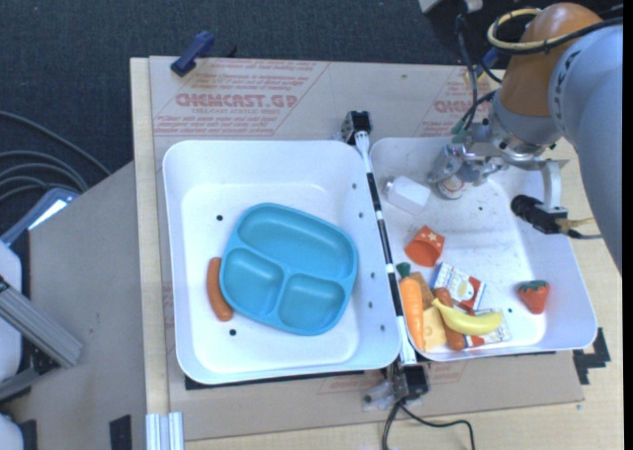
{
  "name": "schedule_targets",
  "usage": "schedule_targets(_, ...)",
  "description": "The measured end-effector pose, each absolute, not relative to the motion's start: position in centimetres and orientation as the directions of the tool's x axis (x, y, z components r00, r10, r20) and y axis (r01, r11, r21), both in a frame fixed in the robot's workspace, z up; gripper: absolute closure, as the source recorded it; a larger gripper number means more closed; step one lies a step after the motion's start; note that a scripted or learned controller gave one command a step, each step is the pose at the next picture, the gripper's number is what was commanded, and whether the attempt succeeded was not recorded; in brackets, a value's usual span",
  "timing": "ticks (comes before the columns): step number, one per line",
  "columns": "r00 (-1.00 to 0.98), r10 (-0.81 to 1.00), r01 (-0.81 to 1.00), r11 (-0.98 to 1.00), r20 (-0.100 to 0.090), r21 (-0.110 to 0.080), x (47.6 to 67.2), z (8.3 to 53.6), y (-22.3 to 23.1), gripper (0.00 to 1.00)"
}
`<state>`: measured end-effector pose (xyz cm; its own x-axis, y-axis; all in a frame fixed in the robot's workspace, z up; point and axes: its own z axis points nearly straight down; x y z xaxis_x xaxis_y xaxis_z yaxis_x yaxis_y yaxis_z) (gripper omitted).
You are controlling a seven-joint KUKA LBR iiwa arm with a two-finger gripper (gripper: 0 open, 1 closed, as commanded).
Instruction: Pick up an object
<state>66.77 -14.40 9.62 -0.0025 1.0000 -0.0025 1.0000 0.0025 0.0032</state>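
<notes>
two bins, one tray, one banana

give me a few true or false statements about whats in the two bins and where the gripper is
1. The blue divided plate lies in the left bin. True.
2. The banana lies on the blue divided plate. False: it is in the right bin, near the front edge.
3. The gripper is over the far part of the right bin. True.
4. The strawberry sits in the left bin. False: it is near the right bin's right side.
5. The carrot lies beside the divider between the bins. True.
6. The white block is clamped in the gripper. False: it lies on the bin floor, left of the gripper.
</notes>
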Motion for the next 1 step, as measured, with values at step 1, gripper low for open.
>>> schedule_targets(1, -0.002, 1.000, 1.000, 0.002, 0.001, 0.000, 60.97, 20.27, -5.54, 1.00)
